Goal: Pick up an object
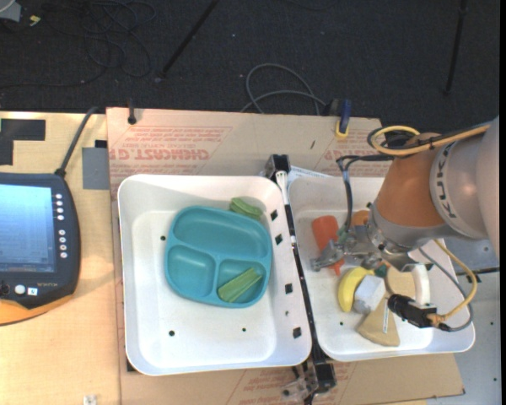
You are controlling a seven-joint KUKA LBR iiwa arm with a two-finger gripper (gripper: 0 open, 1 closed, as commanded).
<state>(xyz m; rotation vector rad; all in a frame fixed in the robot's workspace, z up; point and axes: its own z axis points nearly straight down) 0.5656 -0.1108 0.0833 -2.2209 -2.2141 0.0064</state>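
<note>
The tool hangs low in the right bin, and I cannot tell its state because the wrist hides it. The banana lies just below and slightly right of it, with the long axis running almost straight away from the tool, and the orange block sits just above and to the left. Beyond the banana are a tan wedge and pale pieces on the smooth white floor, so room seems tight.
</note>
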